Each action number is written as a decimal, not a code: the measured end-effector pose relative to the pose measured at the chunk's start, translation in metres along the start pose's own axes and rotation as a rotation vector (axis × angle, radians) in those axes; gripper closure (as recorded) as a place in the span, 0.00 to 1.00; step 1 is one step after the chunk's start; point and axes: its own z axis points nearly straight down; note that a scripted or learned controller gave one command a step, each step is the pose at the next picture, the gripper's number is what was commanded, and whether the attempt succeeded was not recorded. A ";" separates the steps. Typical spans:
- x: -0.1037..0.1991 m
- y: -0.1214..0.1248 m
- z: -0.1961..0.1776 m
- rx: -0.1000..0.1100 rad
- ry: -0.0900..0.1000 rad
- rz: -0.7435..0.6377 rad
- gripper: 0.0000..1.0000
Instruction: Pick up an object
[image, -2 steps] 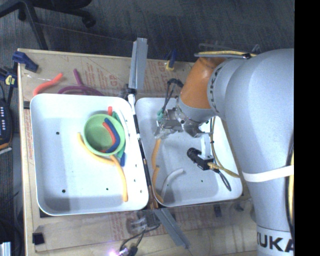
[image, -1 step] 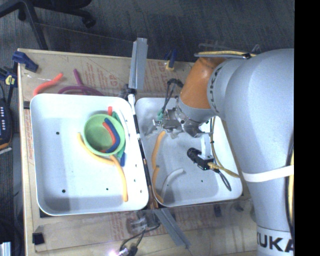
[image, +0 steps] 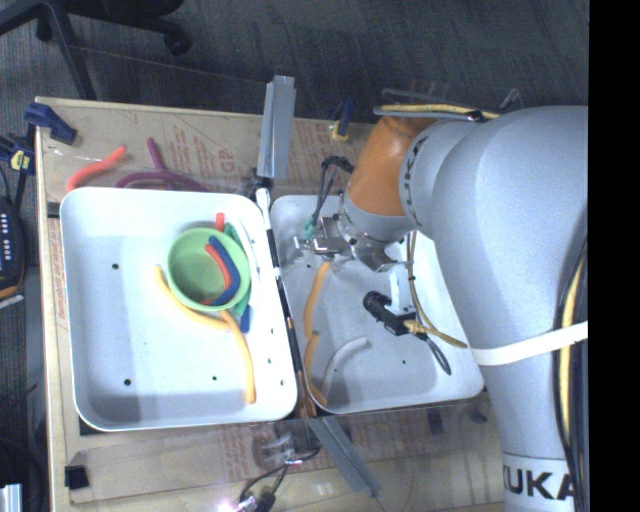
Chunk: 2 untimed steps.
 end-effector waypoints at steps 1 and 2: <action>-0.001 0.001 -0.011 -0.003 -0.003 -0.003 1.00; -0.001 0.001 -0.011 -0.003 -0.004 -0.004 0.00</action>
